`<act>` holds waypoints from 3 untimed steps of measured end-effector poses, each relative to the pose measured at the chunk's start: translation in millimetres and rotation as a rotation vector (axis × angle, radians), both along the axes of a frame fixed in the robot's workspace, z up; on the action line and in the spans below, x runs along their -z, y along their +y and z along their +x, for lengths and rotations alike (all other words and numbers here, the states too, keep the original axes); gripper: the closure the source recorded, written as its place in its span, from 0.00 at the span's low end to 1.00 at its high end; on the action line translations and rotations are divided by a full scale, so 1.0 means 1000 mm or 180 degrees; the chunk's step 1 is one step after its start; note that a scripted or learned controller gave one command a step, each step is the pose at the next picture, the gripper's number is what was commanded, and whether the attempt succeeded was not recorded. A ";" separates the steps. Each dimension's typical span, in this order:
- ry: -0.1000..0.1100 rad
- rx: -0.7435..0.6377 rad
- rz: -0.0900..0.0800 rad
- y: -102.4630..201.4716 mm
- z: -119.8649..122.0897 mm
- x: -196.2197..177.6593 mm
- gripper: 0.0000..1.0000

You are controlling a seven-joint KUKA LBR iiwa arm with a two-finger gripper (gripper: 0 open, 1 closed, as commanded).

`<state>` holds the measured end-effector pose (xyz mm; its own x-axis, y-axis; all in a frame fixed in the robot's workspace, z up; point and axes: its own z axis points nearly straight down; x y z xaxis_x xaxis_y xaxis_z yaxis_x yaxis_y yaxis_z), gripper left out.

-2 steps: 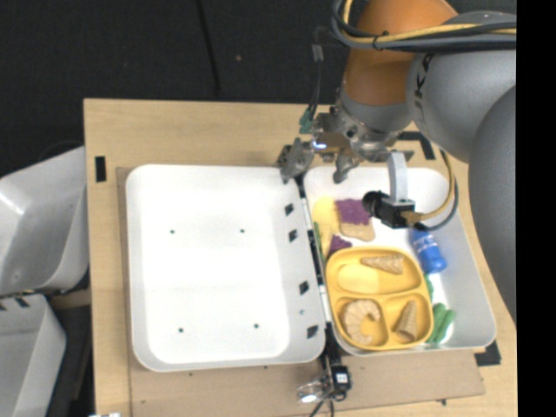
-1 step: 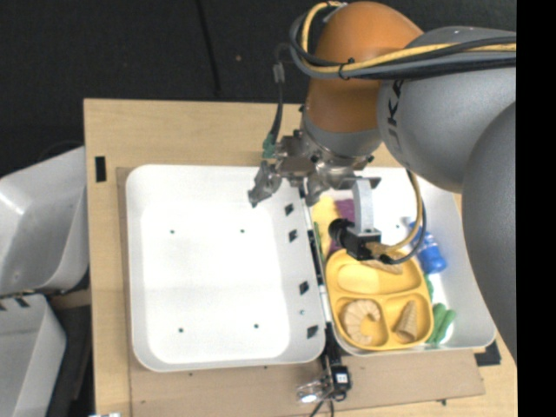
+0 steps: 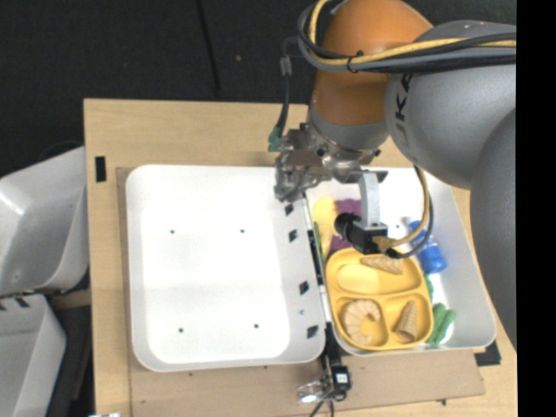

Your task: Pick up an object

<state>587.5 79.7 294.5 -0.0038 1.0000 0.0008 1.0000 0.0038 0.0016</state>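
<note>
Candidate objects: all lie in the right bin [image 3: 473,320]. Largest is a yellow divided tray [image 3: 382,307], at the near left of that bin, against the wall shared with the left bin. It carries tan food-shaped pieces: one long piece [image 3: 388,264] at its far edge, one round [image 3: 360,320] and one cone-like [image 3: 407,321] in the near compartments. Far of the tray sit a yellow item [image 3: 323,213] and a purple item [image 3: 349,207], both partly hidden. A blue object [image 3: 431,257] lies just right of the tray; a green one [image 3: 443,320] rests at its near right corner.

Claw [image 3: 291,185]: hangs over the far end of the divider between the bins, beside the yellow and purple items. Whether it is spread or pressed together cannot be told; nothing shows in its grip.

Arm [image 3: 452,102]: grey, orange band above the wrist, reaching in from the right over the right bin's far part.

Left bin [image 3: 139,259]: white, shallow, on the wooden table [image 3: 109,129].

Step in hand, as judged: approach; nothing lifted yet. Next move calls for shifting right off the divider, settling over one object and descending onto it.
</note>
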 end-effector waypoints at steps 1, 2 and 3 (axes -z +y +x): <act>-0.0049 -0.0038 0.0021 0.125 -0.016 -0.140 1.00; -0.0007 -0.0020 0.0012 0.144 -0.101 -0.187 1.00; 0.0056 0.0034 -0.0029 0.069 -0.096 -0.027 1.00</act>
<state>491.7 149.0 321.5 0.0069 0.9999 -0.0085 0.9998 -0.0071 -0.0161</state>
